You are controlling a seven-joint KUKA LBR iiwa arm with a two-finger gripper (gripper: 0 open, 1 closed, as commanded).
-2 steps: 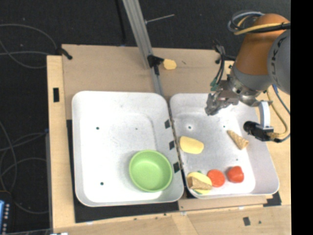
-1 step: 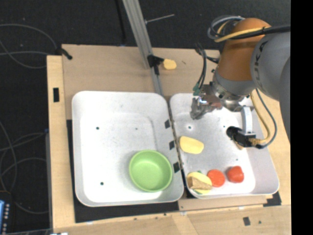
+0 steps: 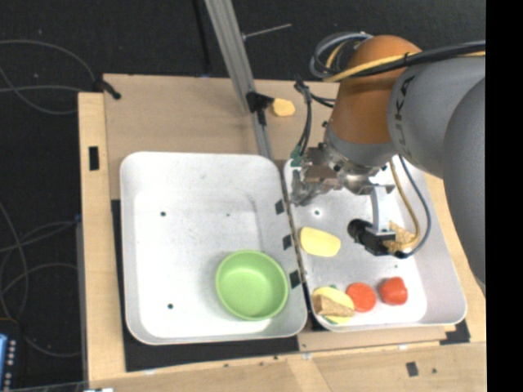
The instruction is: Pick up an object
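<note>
Below the gripper (image 3: 315,182), whose finger state cannot be told, a yellow piece (image 3: 319,242) lies in the right bin (image 3: 441,296) near its left wall, probably light, smooth, best pinched across its narrow width.

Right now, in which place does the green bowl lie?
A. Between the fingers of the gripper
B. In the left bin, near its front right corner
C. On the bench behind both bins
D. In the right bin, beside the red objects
B: the green bowl rests on the floor of the left bin, close to its front right corner, apart from the gripper.
</note>
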